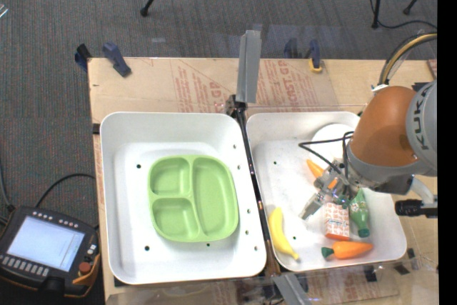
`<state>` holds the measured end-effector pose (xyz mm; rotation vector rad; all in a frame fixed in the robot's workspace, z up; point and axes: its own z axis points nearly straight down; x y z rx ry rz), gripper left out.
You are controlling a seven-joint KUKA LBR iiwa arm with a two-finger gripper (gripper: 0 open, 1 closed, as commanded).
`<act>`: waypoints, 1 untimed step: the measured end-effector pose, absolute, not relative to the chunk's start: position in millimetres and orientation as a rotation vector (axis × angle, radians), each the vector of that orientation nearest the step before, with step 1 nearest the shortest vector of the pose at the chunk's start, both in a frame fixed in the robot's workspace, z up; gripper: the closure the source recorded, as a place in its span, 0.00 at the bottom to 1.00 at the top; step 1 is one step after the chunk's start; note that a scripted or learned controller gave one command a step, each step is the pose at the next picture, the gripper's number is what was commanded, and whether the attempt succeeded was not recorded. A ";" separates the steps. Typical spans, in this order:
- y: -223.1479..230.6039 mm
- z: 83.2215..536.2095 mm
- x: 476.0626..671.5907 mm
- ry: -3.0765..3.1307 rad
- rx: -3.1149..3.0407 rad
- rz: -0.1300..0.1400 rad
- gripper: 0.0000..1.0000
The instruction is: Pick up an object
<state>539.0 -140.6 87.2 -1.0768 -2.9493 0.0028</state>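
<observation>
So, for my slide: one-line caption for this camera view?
Pincer down in the right bin among banana, carrot and carton; green tray in left bin.

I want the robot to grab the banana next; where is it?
The banana lies in the right bin, at its front-left corner, left of the carrot.
</observation>
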 end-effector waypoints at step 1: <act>-118.3 87.4 573.8 -2.926 -1.143 -0.002 0.00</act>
